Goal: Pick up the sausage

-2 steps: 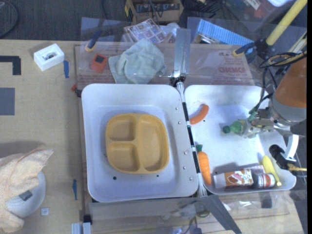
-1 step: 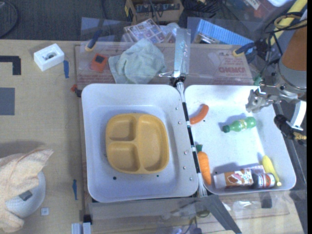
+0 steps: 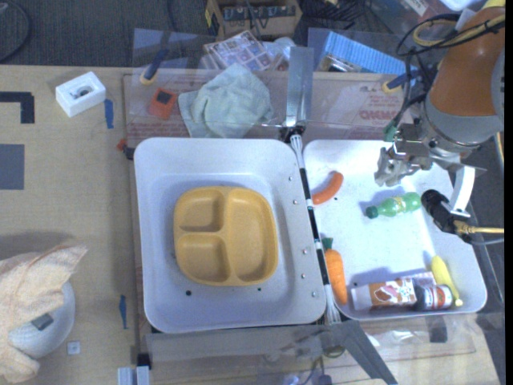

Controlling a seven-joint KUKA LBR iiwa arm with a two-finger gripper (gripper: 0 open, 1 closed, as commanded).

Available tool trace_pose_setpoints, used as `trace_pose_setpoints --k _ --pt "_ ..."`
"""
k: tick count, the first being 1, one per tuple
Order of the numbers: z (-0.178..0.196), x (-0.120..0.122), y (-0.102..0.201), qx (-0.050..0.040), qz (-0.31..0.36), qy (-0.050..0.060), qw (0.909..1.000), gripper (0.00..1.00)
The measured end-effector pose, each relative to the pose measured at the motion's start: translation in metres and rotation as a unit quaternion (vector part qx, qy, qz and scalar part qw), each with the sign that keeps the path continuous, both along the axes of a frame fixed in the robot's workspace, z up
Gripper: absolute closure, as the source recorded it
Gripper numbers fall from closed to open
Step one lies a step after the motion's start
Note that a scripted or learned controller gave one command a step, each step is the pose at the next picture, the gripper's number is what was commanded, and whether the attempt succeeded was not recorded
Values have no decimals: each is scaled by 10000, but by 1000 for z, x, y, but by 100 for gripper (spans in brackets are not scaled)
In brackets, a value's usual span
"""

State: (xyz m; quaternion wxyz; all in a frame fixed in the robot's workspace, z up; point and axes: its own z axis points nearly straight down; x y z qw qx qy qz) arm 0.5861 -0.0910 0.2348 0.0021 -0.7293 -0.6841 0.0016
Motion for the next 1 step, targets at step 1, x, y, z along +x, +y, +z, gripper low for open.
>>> trace_pose_setpoints --k 1 --pt "28 -89 -45 1 -309 3 9995 100"
